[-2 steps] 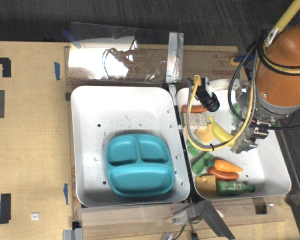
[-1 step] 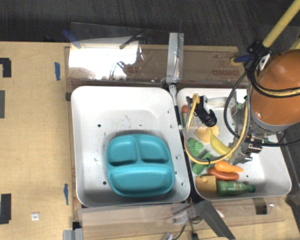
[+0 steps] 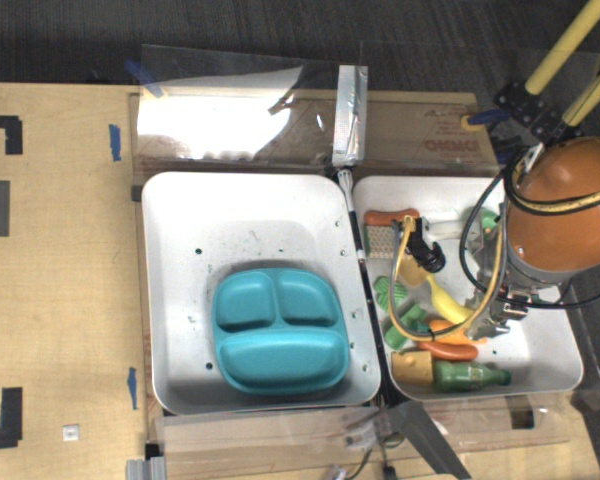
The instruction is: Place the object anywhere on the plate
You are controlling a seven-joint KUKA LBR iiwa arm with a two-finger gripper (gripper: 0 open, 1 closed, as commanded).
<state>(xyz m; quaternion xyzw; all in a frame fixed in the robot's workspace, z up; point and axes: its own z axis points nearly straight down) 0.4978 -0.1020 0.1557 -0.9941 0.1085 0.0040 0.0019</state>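
Here the gripper (image 3: 492, 318) hangs among toys, well apart from the plate (image 3: 278, 330).

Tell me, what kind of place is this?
Probably a robotics lab test bench: a grey arm with an orange band reaches over two shallow white bins, one holding a teal divided plate, the other toy food like a green plastic bottle.

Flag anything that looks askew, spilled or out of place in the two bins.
Nothing looks spilled or damaged. The teal plate lies flat in the left bin, turned slightly askew to its walls. The toy foods, such as the green bottle, lie jumbled in the right bin.
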